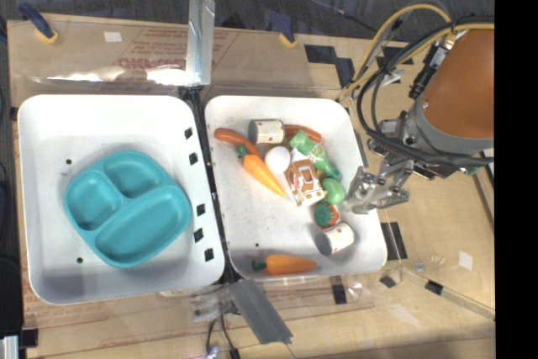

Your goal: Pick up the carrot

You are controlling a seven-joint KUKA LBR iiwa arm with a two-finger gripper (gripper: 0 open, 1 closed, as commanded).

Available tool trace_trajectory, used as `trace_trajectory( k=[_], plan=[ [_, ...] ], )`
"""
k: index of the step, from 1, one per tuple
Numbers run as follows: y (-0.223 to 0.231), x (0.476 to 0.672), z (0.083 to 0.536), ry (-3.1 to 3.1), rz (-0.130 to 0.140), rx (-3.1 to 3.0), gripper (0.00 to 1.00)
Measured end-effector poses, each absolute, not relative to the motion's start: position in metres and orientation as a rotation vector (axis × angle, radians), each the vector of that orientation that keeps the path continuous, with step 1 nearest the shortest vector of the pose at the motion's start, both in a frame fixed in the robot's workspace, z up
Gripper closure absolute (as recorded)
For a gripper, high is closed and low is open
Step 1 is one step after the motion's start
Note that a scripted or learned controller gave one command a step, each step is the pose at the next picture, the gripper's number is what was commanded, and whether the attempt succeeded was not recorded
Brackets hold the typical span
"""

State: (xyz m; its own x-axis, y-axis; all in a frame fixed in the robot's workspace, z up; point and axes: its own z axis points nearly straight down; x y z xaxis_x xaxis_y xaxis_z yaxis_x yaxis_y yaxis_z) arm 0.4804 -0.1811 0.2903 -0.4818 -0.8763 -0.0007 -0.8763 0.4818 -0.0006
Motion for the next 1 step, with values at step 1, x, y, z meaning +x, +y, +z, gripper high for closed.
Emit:
trace_trajectory(
  k=[1],
  plan=[
    [-0.1794,0.482,0.3005,2.697,-0.001,-1.607,1.0]
  ],
)
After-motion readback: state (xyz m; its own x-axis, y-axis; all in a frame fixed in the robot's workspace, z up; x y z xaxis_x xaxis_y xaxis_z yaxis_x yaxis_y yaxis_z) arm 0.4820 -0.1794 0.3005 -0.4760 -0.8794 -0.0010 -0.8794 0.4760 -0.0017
